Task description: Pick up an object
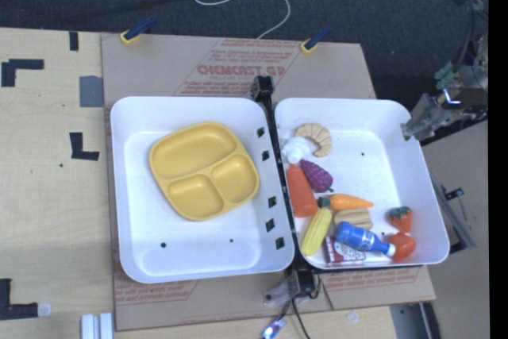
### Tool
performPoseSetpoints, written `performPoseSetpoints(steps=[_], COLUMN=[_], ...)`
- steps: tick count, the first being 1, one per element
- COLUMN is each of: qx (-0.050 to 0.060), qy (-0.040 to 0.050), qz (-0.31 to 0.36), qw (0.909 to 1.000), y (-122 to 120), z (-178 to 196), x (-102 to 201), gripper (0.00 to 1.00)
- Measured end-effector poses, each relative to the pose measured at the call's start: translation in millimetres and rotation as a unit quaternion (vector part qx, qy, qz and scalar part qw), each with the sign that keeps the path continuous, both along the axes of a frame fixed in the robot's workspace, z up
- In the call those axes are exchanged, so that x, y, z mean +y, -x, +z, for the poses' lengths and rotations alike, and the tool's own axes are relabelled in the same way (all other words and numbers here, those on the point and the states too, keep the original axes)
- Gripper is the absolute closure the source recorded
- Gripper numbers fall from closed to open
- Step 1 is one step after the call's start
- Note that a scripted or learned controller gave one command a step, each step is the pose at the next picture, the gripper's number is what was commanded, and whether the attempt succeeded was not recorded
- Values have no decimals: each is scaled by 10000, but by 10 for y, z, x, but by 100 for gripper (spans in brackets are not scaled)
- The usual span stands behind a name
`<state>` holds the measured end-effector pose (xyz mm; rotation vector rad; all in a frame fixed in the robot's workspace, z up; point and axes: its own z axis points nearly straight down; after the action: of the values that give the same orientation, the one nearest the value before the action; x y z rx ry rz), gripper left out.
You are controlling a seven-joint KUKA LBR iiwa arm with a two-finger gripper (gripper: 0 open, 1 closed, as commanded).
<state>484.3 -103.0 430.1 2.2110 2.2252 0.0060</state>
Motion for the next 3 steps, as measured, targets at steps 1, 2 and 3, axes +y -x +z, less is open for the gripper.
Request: performPoseSetpoints(steps=[1,2,3], qx=[35,37,21], qy=[1,2,6], qz=[-36,-40,-36], qw=[10000,10000,10000], y=[6,7,2], z=[-72,-136,55], x=[-261,-559,-814], gripper=[100,100,100])
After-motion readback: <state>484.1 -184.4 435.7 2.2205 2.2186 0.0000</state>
